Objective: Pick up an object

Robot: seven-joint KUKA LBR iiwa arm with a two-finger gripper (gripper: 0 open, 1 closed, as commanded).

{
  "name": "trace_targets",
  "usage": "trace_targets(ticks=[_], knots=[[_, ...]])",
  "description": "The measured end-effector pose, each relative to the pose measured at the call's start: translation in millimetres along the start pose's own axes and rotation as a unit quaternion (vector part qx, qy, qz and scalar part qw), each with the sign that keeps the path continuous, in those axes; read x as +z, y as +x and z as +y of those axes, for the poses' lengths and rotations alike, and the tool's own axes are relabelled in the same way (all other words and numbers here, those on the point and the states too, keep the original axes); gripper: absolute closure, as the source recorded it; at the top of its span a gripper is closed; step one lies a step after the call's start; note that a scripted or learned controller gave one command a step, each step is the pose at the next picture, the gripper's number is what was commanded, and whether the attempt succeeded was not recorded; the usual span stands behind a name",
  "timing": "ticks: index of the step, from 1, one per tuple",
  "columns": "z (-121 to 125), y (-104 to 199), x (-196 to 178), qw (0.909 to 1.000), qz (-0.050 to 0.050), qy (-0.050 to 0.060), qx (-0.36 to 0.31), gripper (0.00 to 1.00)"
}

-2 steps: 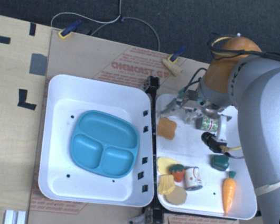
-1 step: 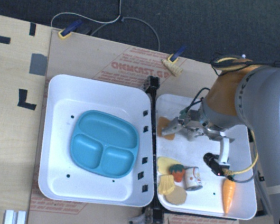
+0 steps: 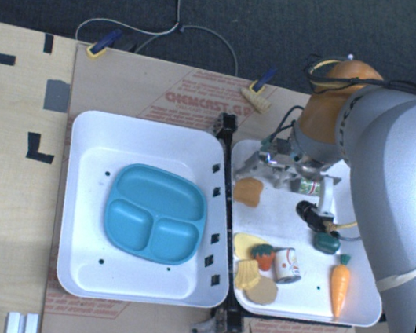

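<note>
Orange-brown roll (image 3: 248, 192): lies in the right bin (image 3: 303, 298), in its far-left part, close to the wall shared with the left bin (image 3: 90, 181). It sits apart from the other pieces in the bin.

Gripper (image 3: 263, 163): just beyond the roll on the far side, low over the right bin's far-left corner. I cannot tell whether it is open or closed, or whether it touches the roll (the metal parts overlap from this angle).

Arm (image 3: 401, 156): grey and bulky. It enters from the right and covers the far-right part of the right bin, with an orange band (image 3: 334, 104) above the wrist.

Near-left cluster, right bin:
- yellow piece (image 3: 244, 243), flat
- red-and-green piece (image 3: 262, 253), touching the yellow piece's right side
- small can (image 3: 287, 265), on its side just right of the red-and-green piece
- ridged yellow chip (image 3: 247, 273), nearer than the yellow piece
- tan disc (image 3: 262, 292), touching the chip on its near-right side

Carrot (image 3: 339, 287): near-right part of the right bin, lying near to far with its green top at the far end.

Teal piece (image 3: 328, 243): small, just beyond the carrot's top.

Blue plate (image 3: 155, 215): three compartments, lying flat in the middle of the left bin.

Cardboard sheet (image 3: 196, 100): brown with red print, under both bins.
</note>
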State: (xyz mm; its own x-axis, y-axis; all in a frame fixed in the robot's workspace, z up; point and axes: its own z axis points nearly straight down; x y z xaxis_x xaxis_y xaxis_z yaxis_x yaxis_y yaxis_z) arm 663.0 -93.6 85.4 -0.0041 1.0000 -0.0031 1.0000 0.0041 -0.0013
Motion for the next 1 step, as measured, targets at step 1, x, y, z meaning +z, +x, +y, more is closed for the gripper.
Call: trace_targets(ticks=[1], knots=[[-35.1,-4.7,-1.1,1.0000,0.001,-0.003,0.002,0.00]])
